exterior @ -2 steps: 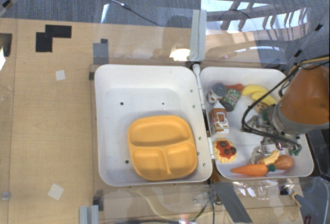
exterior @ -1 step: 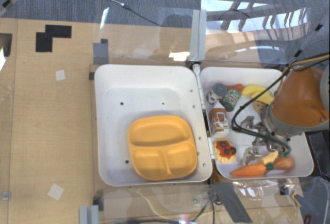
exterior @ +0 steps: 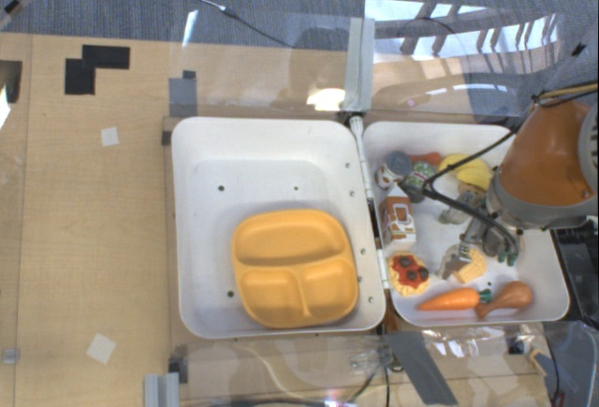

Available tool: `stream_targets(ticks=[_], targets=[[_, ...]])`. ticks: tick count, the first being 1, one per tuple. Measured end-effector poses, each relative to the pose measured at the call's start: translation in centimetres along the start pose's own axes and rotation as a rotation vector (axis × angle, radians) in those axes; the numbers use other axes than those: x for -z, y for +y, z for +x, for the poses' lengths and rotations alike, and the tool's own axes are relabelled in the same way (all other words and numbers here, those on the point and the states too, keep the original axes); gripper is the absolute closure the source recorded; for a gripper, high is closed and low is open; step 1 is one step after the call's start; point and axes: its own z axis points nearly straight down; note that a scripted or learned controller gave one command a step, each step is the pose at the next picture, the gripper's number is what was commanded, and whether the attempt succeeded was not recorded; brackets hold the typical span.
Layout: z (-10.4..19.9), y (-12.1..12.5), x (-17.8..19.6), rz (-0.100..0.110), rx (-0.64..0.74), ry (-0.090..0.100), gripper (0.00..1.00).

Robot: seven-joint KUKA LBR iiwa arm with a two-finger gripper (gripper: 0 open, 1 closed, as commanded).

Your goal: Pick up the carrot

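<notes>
- The carrot (exterior: 449,299) lies flat along the near wall of the right bin (exterior: 560,302), tip pointing toward the left bin (exterior: 197,209), with a drumstick-shaped toy (exterior: 510,297) touching its stem end. It is not lifted, so by my reading the grasp remains to be done.
- Just behind it the gripper (exterior: 460,261) hangs over a yellow wedge (exterior: 473,267); its fingers look parted and grasp nothing.
- The small carton (exterior: 398,220) carries a label too blurred to read.
- The yellow divided plate (exterior: 294,267) sits in the left bin on the desk (exterior: 84,237).

Yellow divided plate (exterior: 295,267) lies in left bin (exterior: 201,162); pizza slice (exterior: 409,273) in right bin (exterior: 552,297).
</notes>
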Motion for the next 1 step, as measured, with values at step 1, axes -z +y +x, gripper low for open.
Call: stream_targets(ticks=[1], targets=[[-0.39,0.20,1.36,-0.001,0.007,-0.012,1.00]])
